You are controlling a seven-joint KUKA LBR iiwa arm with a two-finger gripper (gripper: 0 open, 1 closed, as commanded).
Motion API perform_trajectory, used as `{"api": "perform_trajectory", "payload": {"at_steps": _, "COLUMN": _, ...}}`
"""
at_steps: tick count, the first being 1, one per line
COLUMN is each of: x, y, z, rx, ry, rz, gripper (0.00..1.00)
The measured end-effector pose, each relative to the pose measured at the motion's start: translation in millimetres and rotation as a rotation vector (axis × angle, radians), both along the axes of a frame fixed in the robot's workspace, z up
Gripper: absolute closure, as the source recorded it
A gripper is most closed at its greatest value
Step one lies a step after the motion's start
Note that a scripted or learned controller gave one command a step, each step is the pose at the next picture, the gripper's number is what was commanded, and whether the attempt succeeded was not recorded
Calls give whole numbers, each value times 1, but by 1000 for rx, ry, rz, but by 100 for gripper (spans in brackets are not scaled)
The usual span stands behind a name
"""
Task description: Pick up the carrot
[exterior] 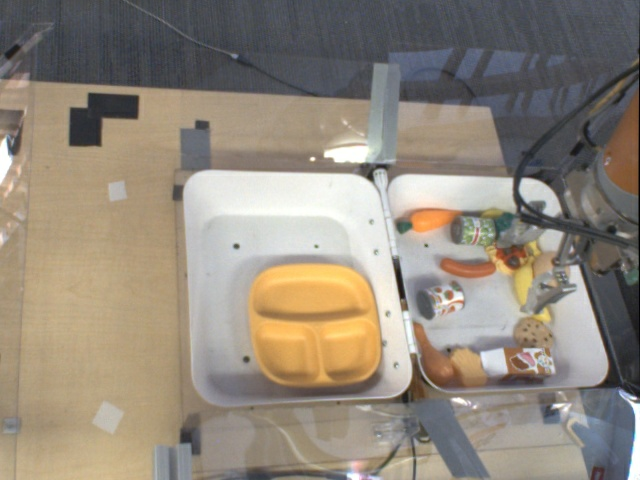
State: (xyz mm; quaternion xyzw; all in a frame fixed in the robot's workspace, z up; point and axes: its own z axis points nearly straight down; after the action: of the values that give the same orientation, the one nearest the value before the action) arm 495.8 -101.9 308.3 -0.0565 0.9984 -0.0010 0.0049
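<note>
Currently the carrot lies flat in the right bin, at its far-left corner, just beside the divider wall between the two bins. Long axis runs roughly left-right in the camera view, tilted only slightly. The orange body takes up most of the length and the thick end faces right; the small green-white tip points left toward the divider. Nothing sits on top of it.

Just right of the carrot, nearly touching its thick end, is a green can on its side. Nearer the camera, apart from the carrot, is a sausage, also lying left-right. Further down: a small cup, a banana, a cookie, a carton along the near wall, and a brown item at the near-left corner that I can't identify.

Gripper hangs over the right side of the right bin, well apart from the carrot, with the can and a red-yellow toy between them. Metal fingers point down toward the banana and cookie area. Can't tell how far apart they stand, and can't make out anything between them. The arm enters from the right edge with cables looped above it.

Left bin holds a yellow tray with three compartments, near-centre.
</note>
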Motion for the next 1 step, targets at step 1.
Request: {"api": "perform_trajectory", "payload": {"at_steps": 1, "x": 43, "y": -17, "z": 38, "rx": -2, "ry": -4, "rz": 80, "gripper": 100}}
